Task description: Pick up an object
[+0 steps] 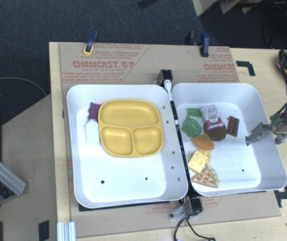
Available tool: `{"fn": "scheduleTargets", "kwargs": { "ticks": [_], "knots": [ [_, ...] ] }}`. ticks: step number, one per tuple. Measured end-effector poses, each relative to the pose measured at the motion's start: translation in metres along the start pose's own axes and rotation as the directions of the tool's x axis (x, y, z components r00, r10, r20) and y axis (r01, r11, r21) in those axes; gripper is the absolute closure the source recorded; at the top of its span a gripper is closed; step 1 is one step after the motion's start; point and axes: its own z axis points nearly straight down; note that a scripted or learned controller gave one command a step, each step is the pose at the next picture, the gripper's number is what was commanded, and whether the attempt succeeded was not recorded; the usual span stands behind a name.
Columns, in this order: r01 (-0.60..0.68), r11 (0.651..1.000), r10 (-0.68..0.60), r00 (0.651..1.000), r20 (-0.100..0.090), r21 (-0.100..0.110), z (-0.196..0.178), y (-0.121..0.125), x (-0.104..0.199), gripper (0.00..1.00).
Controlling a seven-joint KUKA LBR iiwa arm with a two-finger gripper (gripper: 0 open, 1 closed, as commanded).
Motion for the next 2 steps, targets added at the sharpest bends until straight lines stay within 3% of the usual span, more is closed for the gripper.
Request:
{"fn": "scheduleTargets", "kwargs": {
  "ticks": [1, 2],
  "knots": [
    [0.004, 1.000, -0.004, 1.000, 0.004, -0.013, -0.006, 0.003, 0.000, 0.00],
    [0.004, 1.000, -0.004, 1.000, 0.001, -0.008, 0.037, 0.003, 0.006, 0.00]
  ]
}}
